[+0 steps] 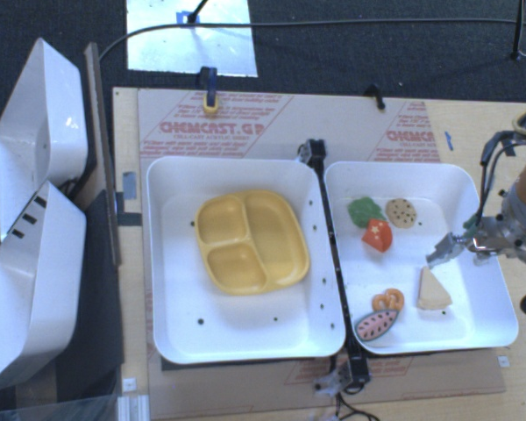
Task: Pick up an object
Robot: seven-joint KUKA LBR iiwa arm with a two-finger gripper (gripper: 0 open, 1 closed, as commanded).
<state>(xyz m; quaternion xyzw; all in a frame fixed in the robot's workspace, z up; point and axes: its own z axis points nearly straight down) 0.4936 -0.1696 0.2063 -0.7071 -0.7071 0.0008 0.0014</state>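
- Gripper (445, 251): enters from the right over the right bin (486, 323); whether its jaws are parted or closed cannot be told. Nothing is visible between them.
- Cheese wedge (433, 290): just below the gripper on the bin floor, its apex pointing up-left toward the gripper, its long axis running from that apex to the broad lower edge.
- Other items in the right bin: green piece (364, 210), cookie (401, 212), red piece (378, 235), pretzel (387, 301), watermelon slice (376, 325) lying diagonally.
- Left bin (184, 323): holds a yellow divided plate (250, 240).
- Board (272, 123): printed "CHEMCAST GP" in red.

Bright, even light — soft focus, faint shadows.
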